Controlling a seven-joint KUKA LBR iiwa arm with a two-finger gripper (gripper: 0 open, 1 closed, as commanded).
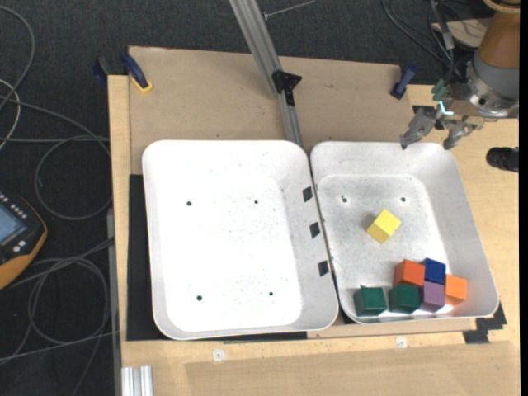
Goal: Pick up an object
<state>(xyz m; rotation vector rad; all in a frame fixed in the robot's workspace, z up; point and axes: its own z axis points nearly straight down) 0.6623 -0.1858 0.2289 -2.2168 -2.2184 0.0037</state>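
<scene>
Plywood bench [214,97], two white bins. Gripper [432,135] hangs over right bin's [462,190] far rim, fingers spread, nothing between them. Yellow cube [384,226] lies mid-bin (alone); other cubes [410,288] cluster at the near edge.

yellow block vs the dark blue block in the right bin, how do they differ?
The yellow block sits alone mid-bin, apart from everything; the dark blue block is packed into the cluster at the near edge, touching the orange block and purple block. Yellow looks turned at an angle; blue sits squarer. Both are small cubes in the right bin.
</scene>
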